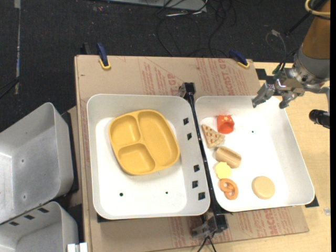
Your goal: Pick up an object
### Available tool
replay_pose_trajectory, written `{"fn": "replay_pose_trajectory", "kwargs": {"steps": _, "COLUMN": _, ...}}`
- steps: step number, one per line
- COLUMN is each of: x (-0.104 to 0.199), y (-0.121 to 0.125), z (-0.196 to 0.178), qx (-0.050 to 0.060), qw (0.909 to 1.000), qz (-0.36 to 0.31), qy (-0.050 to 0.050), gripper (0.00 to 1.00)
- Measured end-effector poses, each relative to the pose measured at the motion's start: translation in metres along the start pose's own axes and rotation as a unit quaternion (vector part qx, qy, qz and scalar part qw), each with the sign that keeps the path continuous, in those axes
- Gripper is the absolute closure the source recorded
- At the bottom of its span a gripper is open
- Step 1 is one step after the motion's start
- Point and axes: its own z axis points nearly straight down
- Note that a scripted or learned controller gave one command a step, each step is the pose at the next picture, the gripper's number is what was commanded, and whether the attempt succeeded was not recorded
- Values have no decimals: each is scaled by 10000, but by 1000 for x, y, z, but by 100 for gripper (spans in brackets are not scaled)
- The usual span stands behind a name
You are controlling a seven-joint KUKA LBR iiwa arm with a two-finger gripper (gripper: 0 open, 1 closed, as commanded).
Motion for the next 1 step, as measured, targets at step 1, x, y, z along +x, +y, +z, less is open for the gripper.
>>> {"fn": "replay_pose_trajectory", "kwargs": {"steps": 1, "x": 1, "y": 3, "z": -9, "qx": -72, "qw": 10000, "qz": -16, "qy": -14, "gripper": 0}}
